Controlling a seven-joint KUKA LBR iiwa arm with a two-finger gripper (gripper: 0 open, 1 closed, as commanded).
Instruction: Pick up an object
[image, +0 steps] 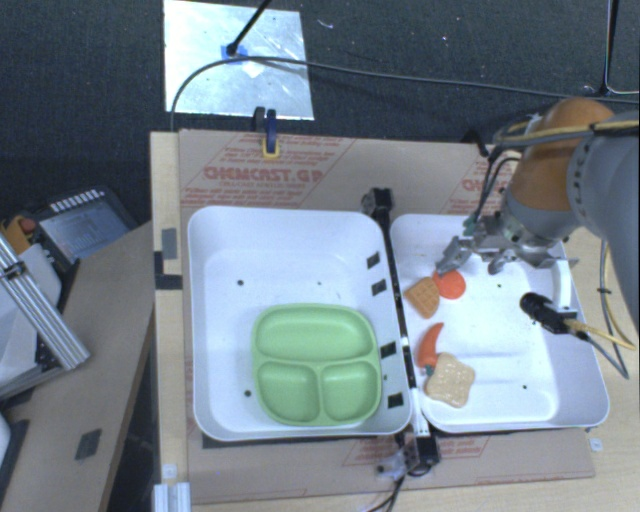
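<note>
**Food pieces in the right bin, pincer low beside the red one**

The objects up for picking lie along the left side of the right bin. Nearest the camera sits a tan toast-like piece, close to the bin's front wall. Just behind it, touching or almost touching, an orange carrot-shaped piece lies tilted. Farther back a tan waffle-like cracker rests near the divider between the bins, and a round red piece lies just beside it to the right.

The left bin holds a green divided plate, three compartments, sitting toward its front.

The pincer hangs directly over the far edge of the red piece, its grey fingers angled down toward it. I cannot tell from here whether the fingers are parted or closed, and nothing is visibly between them. The arm, grey with its orange band, comes in from the right over the far corner of the right bin.

Both bins rest on a cardboard-covered tabletop; at its far edge a yellow clamp grips the sheet.
</note>
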